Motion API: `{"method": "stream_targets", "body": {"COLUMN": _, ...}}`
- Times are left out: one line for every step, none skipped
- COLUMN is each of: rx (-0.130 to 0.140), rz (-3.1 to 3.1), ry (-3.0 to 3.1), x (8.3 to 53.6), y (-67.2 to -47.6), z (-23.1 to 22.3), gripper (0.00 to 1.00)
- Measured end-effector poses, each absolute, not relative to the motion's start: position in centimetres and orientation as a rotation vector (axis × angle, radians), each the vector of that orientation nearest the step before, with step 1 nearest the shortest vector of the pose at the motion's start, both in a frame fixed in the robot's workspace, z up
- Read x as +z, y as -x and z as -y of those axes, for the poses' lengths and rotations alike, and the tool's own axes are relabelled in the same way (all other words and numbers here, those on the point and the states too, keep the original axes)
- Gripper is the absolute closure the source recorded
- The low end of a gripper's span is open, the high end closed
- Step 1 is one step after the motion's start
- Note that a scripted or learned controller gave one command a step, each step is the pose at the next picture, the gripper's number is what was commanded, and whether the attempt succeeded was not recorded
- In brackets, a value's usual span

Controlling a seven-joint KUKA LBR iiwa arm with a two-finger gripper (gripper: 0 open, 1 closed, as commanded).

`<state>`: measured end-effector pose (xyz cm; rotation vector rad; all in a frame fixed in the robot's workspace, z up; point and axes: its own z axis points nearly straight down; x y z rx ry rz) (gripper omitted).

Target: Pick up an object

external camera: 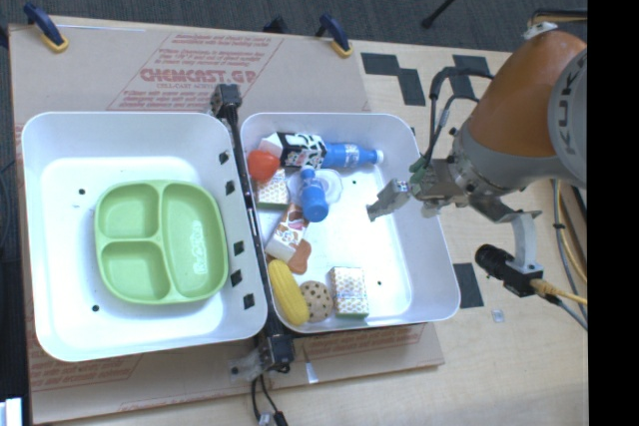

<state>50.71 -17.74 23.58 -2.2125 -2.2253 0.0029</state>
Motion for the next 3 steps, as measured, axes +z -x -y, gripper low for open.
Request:
{"method": "stream_targets", "body": {"rx": 0.004, "rz": 2.227, "ry": 2.211, "x": 9.1, "y": -56.0, "z": 16.2, "gripper": 0.00}}
{"method": "stream_targets", "body": {"rx": 0.004, "rz": 2.226, "ry": 2.210, "x": 9.1, "y": -48.7, "z": 10.6, "gripper": 0.00}}
{"method": "stream_targets", "body": {"rx": 0.024, "rz": 2.222, "ry": 2.222, "x": 9.1, "y": -55.7, "z": 9.9, "gripper": 0.00}}
